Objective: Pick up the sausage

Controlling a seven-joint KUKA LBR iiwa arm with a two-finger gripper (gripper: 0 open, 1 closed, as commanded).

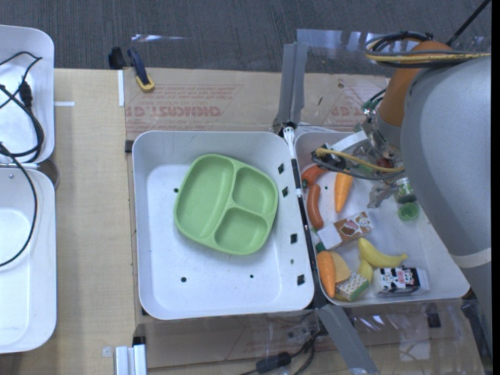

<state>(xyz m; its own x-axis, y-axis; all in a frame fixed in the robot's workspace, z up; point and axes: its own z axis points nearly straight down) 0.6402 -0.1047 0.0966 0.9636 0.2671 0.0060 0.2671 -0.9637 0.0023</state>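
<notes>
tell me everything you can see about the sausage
The sausage is a smooth, reddish-orange toy, plastic by its look, long and slightly curved with rounded ends. It lies flat in the right bin, lengthwise along that bin's left wall. A carrot lies close on its right and a small printed box near its lower end; whether they touch it is unclear.

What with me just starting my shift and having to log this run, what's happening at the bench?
A grey KUKA arm reaches in from the right, with its gripper low over the back of the right bin. Its target, the sausage, lies by that bin's left wall, beside a carrot, and is not in the gripper. A banana and a second carrot lie nearer the front. The left bin holds a green divided plate.
</notes>
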